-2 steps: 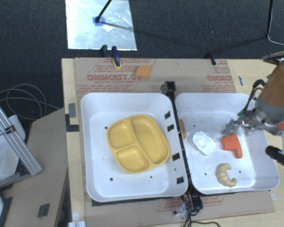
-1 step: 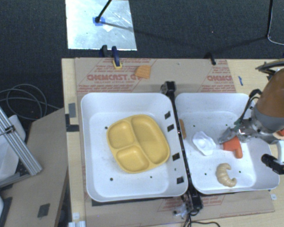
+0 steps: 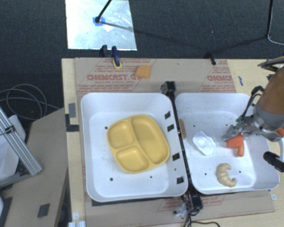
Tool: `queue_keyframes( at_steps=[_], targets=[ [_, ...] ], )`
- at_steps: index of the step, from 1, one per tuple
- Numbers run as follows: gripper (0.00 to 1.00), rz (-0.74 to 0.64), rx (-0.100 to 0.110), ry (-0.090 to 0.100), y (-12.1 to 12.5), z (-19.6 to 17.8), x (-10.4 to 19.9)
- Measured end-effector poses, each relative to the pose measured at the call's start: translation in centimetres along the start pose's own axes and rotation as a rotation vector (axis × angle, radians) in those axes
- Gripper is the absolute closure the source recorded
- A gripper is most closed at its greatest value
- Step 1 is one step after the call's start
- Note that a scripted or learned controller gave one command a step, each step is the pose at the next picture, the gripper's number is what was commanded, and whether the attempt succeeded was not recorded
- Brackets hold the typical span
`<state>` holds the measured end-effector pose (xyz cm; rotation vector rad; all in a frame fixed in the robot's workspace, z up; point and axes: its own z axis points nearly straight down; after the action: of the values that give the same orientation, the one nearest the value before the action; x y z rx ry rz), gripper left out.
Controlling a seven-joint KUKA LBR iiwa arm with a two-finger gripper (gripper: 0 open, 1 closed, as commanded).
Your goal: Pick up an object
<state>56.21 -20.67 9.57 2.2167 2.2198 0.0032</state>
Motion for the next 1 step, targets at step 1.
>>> queue_keyframes(
  at_steps=[1],
  targets=[
    [1.0, -0.009, 0.005, 0.006, -0.34, 1.18, 8.7]
  ],
)
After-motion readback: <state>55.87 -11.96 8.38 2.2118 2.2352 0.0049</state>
